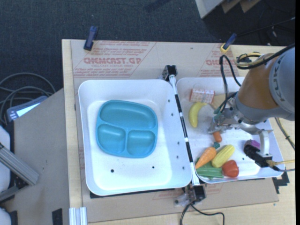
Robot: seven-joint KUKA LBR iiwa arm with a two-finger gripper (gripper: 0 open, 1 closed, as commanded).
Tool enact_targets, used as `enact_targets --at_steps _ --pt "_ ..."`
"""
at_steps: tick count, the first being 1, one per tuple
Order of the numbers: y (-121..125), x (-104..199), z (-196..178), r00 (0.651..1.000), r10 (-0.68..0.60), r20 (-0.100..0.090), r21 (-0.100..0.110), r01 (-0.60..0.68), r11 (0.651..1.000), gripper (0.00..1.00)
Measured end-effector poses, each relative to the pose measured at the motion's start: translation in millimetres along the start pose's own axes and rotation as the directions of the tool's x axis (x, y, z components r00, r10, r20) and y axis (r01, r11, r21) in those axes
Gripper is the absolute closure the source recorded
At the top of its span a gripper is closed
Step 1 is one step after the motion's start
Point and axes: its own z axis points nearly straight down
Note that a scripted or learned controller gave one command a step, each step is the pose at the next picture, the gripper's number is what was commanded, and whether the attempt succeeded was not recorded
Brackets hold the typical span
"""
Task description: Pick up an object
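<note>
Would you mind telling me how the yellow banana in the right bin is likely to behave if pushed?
The banana looks like smooth plastic, so probably light, stiff and slippery. Its curved shape may make it pivot or slide across the right bin rather than roll.

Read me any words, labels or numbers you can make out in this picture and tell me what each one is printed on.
"CHEMCAST GP", red print on the protective sheet covering the bench, behind the left bin.
The same red print repeats behind the right bin, partly hidden.
The smaller red lines around it are too blurred to read.

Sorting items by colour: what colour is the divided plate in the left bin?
Light blue, the divided plastic plate, seen in the camera view.
</note>
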Motion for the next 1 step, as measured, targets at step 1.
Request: enact_targets --at_steps 1 --pt "5.3 62.4 -90.6 1.0 -0.001 0.0 -0.001 0.001 1.0 1.0"
